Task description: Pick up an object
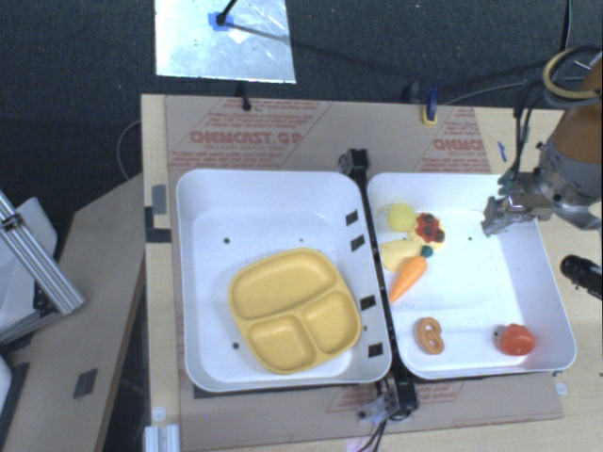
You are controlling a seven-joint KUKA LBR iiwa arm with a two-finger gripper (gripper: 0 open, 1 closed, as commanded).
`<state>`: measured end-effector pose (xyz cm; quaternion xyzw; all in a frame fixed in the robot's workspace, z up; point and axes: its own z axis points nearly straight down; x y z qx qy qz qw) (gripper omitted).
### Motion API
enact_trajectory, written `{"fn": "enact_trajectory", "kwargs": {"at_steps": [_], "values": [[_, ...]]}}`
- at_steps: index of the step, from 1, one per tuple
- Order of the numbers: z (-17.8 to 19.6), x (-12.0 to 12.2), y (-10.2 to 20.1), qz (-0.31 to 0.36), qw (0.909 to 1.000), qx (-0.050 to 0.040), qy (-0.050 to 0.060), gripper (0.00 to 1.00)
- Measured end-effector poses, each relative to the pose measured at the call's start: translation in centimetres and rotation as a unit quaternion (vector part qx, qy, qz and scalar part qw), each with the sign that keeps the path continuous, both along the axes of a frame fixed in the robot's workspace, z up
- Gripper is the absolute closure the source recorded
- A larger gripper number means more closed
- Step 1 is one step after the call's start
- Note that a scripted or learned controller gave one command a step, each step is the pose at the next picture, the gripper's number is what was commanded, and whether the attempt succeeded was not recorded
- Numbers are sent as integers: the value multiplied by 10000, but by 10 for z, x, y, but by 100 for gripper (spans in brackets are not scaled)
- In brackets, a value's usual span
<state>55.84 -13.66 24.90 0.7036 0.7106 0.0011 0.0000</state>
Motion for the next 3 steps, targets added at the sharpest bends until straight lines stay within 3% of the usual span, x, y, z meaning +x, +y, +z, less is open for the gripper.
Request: {"fn": "enact_trajectory", "kwargs": {"at_steps": [2, 3], "values": [[-14, -10, 92, 0, 10000, 1, 8, 100], [-12, -3, 151, 8, 10000, 2, -3, 100]]}}
